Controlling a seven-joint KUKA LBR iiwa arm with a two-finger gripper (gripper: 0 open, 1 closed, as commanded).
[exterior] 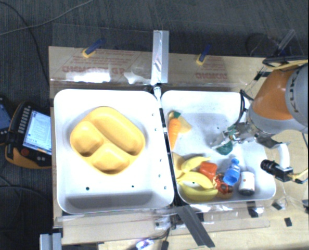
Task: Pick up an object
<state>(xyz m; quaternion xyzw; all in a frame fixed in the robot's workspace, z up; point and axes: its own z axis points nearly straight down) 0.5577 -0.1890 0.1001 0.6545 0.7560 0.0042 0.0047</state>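
My gripper (226, 139) is low over the right bin (206, 100), reaching in from the right, with the orange band of the arm (271, 100) behind it. A small teal object (225, 149) lies right under its tip, touching or nearly touching it. To the left lies an orange carrot toy (174, 126) by the bin's left wall. At the bin's front are yellow bananas (193, 184), a red object (208, 169), a blue bottle (231, 174) and a small white cylinder (246, 182).
The left bin (66, 191) holds one large yellow lumpy object (106, 138). A metal divider (160, 56) stands behind the seam between the bins. A handheld pendant (27, 137) lies on the floor at the left.
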